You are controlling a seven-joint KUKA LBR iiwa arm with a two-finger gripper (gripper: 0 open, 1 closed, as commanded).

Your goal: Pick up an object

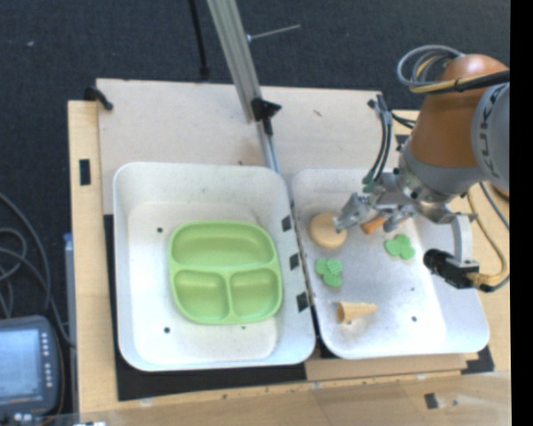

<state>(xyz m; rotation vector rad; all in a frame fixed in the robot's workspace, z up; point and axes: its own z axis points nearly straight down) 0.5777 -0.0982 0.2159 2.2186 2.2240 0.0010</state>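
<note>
My gripper [370,213] hangs low over the back of the right bin [444,327], fingers spread open. One finger [349,213] reaches toward a tan round piece [327,231] and looks close to its top edge. A small orange piece [371,225] lies on the bin floor under the gap between the fingers; only part of it shows. A green leafy piece [399,248] sits just right of the gripper. Another green piece [330,272] and a tan cone [355,311] lie nearer the front.
The left bin [142,238] holds a green divided plate [224,271]. A slanted metal pole [240,51] rises behind the bins' shared wall. A black cable fitting [449,267] hangs off the arm over the right bin's right side.
</note>
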